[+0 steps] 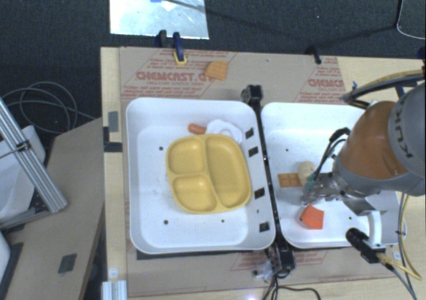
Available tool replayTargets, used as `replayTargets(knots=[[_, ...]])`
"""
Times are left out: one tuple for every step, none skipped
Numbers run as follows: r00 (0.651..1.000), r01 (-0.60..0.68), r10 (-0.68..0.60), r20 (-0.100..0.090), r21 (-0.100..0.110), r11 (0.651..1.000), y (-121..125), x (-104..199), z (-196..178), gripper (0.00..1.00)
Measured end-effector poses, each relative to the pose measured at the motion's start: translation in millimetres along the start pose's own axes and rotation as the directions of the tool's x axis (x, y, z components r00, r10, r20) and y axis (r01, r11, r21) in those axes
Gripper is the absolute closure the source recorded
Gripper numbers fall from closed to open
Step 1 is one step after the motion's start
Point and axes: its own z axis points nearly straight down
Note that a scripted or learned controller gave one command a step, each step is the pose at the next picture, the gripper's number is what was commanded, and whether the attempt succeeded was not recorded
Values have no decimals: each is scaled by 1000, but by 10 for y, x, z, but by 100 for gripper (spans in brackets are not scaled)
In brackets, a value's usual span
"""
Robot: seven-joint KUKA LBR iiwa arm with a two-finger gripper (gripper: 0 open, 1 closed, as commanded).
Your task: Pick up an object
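I see my arm reaching into the right bin [293, 119], its jaws [314, 192] hanging just above an orange block [312, 217]; I cannot tell how they stand. A tan tile [289, 179] and a pale round lump [305, 171] lie near. The left bin [143, 159] has a yellow tray [206, 173]. Nothing looks lifted yet, so I judge the pick not yet made.

Yellow divided plate [208, 173] in the white left bin [143, 179]; beside it, an orange block [312, 217] in the white right bin [293, 126].

Cardboard-topped bench [286, 69], left bin [143, 179], right bin [293, 119], tan cracker [216, 70]
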Motion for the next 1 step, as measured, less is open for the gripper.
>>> replayTargets(knots=[[1000,0,0,0,1,1000,-2,2,5,0]])
